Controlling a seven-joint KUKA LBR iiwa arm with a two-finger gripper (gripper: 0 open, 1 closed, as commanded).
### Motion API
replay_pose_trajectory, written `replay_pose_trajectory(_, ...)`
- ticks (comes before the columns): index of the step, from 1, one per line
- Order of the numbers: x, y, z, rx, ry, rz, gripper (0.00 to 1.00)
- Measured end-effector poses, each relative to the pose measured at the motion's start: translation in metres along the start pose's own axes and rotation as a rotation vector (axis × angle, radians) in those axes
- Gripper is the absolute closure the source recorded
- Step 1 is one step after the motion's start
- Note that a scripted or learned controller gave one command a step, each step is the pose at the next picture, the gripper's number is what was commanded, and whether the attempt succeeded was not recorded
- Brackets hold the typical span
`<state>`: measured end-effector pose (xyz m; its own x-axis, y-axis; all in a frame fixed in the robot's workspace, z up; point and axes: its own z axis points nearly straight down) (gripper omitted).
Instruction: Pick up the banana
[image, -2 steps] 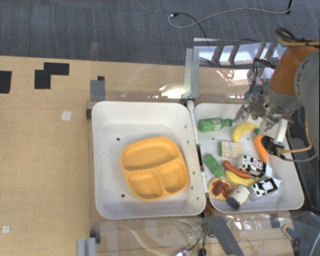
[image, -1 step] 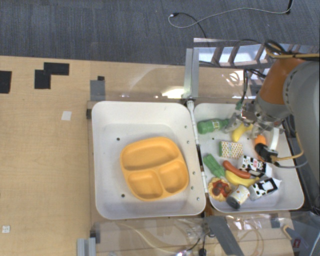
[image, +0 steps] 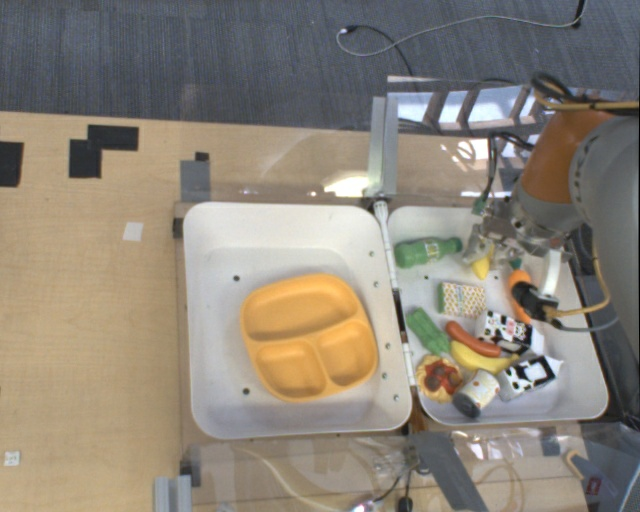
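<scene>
The banana (image: 482, 357) is yellow and lies in the right bin (image: 590, 390), toward its front middle. A red sausage (image: 472, 338) rests across its upper side. My gripper (image: 487, 248) hangs over the back of the same bin, well behind the banana, pointing down. A small yellow piece (image: 481, 267) sits just below its tip. The grey arm with its orange band (image: 552, 160) comes in from the upper right.
Packed around the banana are a green bottle (image: 428, 250), a checkered packet (image: 462, 297), a green vegetable (image: 422, 328), a pizza slice (image: 438, 375), a grey can (image: 473, 395), two black-and-white items (image: 528, 373) and an orange carrot (image: 522, 295). A yellow divided plate (image: 308, 335) fills the left bin (image: 210, 300).
</scene>
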<state>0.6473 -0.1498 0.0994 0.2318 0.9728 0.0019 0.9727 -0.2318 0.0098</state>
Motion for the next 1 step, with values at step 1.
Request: replay_pose_trajectory(1, 0.1172, -0.0035, -0.0871, 0.005, 0.000, 0.099, 1.00)
